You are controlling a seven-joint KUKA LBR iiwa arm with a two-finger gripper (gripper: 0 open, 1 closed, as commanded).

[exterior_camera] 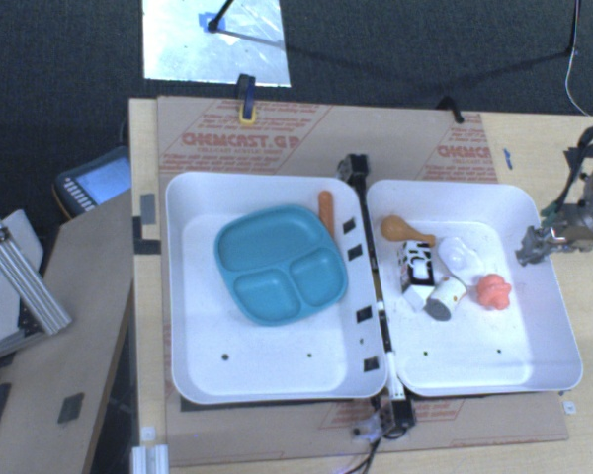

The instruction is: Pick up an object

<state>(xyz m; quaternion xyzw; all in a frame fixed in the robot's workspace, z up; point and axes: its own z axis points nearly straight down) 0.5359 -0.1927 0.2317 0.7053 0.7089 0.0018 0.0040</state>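
The fingers' spread cannot be told: the gripper (pixel 536 245) hangs at the right bin's (pixel 534 368) outer rim, small and blurred, with nothing seen between them. The step looks like the approach, before any grasp. The next move calls for travel inward and down over 1 item. The right bin holds 5: 1 orange drumstick (pixel 403 229), 1 black-and-white box (pixel 416 265), 1 white piece (pixel 459 256), 1 cylinder (pixel 443 299), 1 pink lump (pixel 491 290). The left bin (pixel 203 368) holds 2: 1 blue plate (pixel 277 263), 1 orange stick (pixel 326 210).

A robotics lab: two white bins (pixel 277 383) on a cardboard-covered worktop (pixel 306 131), cables (pixel 573 38), aluminium framing (pixel 20 279) at left.
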